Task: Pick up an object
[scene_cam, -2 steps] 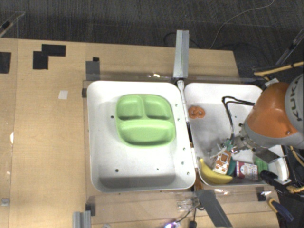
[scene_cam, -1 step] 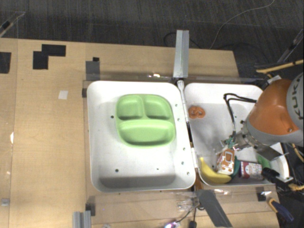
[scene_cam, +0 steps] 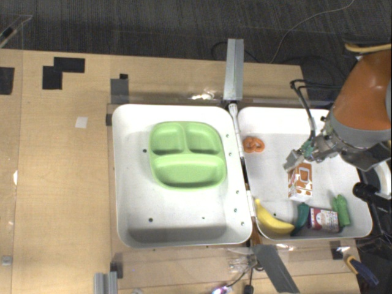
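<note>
Orange-and-white packet [scene_cam: 301, 183] just below fingers [scene_cam: 296, 158], finger state hard to tell, banana [scene_cam: 272, 218] nearby

No wording can be read: print is seen on the orange-and-white packet [scene_cam: 301, 182] just below the fingers and on the bottle's label [scene_cam: 321, 218], both too blurred.

Wooden bench [scene_cam: 55, 182] under two white bins. Left bin [scene_cam: 131, 219] holds green divided tray [scene_cam: 185, 154], three compartments, near bin's far half. Grey metal bar [scene_cam: 234, 69] stands between bins at far edge. Black patches [scene_cam: 61, 71] on bench, far left. Dark carpet [scene_cam: 153, 17] beyond.
</note>
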Available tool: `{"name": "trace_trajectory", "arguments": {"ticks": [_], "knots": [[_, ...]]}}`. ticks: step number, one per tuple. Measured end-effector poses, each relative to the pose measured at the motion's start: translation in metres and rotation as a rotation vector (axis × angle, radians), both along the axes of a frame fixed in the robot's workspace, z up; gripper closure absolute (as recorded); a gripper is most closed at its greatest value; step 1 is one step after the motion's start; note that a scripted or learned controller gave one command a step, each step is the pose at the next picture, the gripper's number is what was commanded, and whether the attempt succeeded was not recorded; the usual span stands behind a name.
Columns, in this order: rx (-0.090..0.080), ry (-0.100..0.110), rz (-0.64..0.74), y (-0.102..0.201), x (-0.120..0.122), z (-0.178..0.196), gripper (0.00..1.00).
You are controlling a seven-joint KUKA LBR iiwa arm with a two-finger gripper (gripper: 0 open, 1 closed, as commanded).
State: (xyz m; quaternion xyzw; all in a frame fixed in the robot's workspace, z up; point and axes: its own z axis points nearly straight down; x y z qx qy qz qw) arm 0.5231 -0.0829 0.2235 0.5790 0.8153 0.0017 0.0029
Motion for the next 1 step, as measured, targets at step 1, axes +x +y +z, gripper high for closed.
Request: {"name": "trace_trajectory", "arguments": {"ticks": [1], "knots": [[-0.002,0.000,0.235,-0.0462,0.0335,0.0395,1.00]]}}
